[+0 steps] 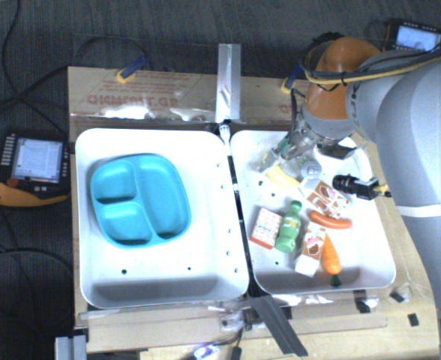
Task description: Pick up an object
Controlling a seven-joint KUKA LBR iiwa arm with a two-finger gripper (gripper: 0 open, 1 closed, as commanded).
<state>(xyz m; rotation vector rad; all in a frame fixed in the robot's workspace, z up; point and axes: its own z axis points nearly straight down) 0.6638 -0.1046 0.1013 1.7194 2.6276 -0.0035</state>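
Observation:
My gripper (286,150) hangs low over the back of the right bin (382,265), below the orange wrist band (339,60). Just in front of it lies a yellow banana-like toy (281,175), and a small clear piece (310,172) sits to its right. Further forward are a green bottle (288,231), a red and white box (265,228), a red sausage (331,220), an orange carrot (331,257), a white carton (310,247) and a patterned packet (326,196). I see nothing lifted off the bin floor.
The left bin (93,276) holds a blue divided plate (139,199). A black part (355,184) juts over the right bin's right side. The grey arm (408,126) covers the back right corner. A handheld screen (30,160) lies left of the bench.

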